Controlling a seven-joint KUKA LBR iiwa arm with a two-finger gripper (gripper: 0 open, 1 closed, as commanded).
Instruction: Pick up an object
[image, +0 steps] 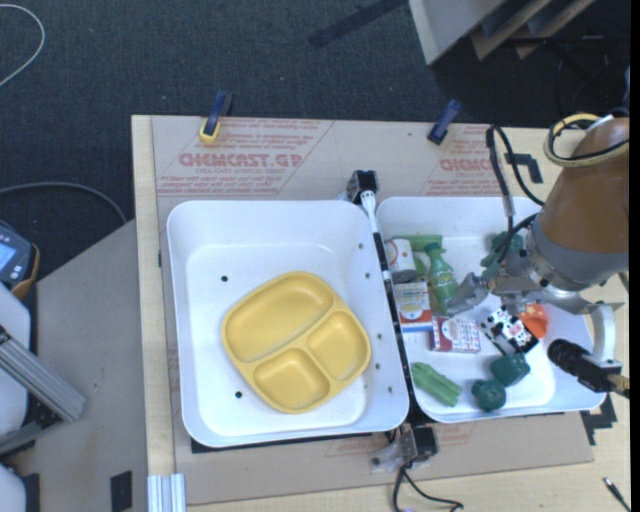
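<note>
Hovering over the right bin (440, 215), my hand (470, 292) hangs just above the red-and-white packet (456, 335), which lies directly below it, long side across; whether I'm open or closed, I can't tell.

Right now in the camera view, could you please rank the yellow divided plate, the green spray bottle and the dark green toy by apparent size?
1. Yellow divided plate, by far the largest.
2. Green spray bottle.
3. Dark green toy, somewhat smaller than the bottle.
</note>
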